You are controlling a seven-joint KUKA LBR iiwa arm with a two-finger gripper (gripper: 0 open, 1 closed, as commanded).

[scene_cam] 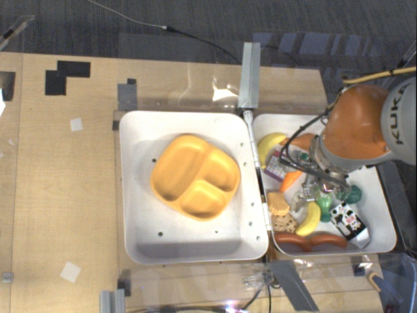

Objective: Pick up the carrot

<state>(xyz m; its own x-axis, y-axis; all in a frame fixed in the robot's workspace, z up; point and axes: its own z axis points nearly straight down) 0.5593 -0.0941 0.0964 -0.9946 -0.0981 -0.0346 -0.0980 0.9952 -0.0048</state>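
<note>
**Arm low over the right bin, carrot beside the gripper**

The arm (pixel 355 126), grey with its orange band, reaches in from three o'clock and hangs over the right bin (pixel 384 230). Its gripper (pixel 311 191) points down among the toy food near the bin's middle. The carrot (pixel 291 178), a small orange piece, lies just at the gripper's nine o'clock, partly tucked under the wrist, so only part of it shows. Whether the pincer is apart, together or clamped on anything I cannot tell; the metal parts blur into the clutter beneath.

Around the gripper: a yellow-green fruit, perhaps a lemon (pixel 270 145), at eleven o'clock near the bin's upper left corner; a purple packet (pixel 276 168) just below it; a tan cracker-like piece (pixel 279 204) at eight o'clock, with a dotted cheese block (pixel 283 223) under that. A banana (pixel 309 219) lies at six o'clock, a sausage (pixel 311 241) along the bin's lower edge, a green item (pixel 352 193) at three o'clock, and a black-and-white carton (pixel 346 220) at four o'clock.

The left bin (pixel 140 240) holds a yellow divided plate (pixel 195 176) near its centre.
</note>
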